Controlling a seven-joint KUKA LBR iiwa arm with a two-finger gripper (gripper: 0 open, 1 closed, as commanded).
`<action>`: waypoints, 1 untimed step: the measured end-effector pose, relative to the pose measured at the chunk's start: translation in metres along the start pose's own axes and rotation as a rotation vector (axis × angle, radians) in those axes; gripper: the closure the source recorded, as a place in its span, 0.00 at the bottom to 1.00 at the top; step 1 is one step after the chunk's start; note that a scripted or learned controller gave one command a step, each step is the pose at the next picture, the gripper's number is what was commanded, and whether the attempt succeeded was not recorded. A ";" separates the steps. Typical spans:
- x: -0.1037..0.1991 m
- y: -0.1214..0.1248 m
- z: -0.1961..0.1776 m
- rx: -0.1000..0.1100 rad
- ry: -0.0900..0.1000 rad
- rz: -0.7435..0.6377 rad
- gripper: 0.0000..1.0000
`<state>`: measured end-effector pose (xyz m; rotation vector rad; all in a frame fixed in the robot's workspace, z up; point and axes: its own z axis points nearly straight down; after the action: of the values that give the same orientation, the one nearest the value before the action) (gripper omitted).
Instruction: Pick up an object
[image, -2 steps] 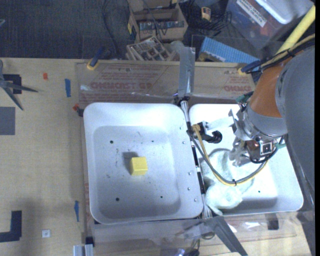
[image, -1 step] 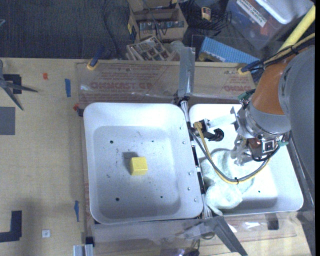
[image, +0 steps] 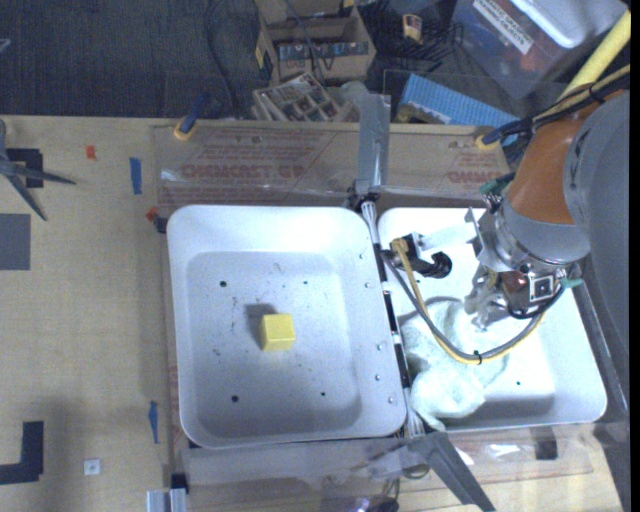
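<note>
Two shallow white plastic bins sit side by side on the bench — the left bin (image: 200, 240) and the right bin (image: 570, 390). The grey arm with the orange band (image: 555, 190) reaches over the right bin from the right, and its two-finger gripper (image: 482, 312) hangs low inside it; whether the jaws are wide, narrow or holding something I cannot tell, the tips are lost against the bright floor. Under and beside the gripper lies a pale crumpled soft thing (image: 447, 388), too washed out to identify. A yellow cable (image: 432, 320) loops across this bin. The small yellow cube (image: 278, 331) sits alone mid-floor of the left bin, well apart from the gripper.

Step, as I judge it: reach/descend for a grasp in the right bin, nothing visibly lifted yet. Next move calls for closing on the pale item and rising straight up. Room is tight — the cable and the divider rim between the bins are near; the cube has open floor all round.
</note>
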<state>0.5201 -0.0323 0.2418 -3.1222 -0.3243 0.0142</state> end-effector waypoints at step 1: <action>-0.025 -0.014 0.012 0.000 0.004 0.011 1.00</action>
<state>0.4924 -0.0237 0.2304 -3.1240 -0.3066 0.0075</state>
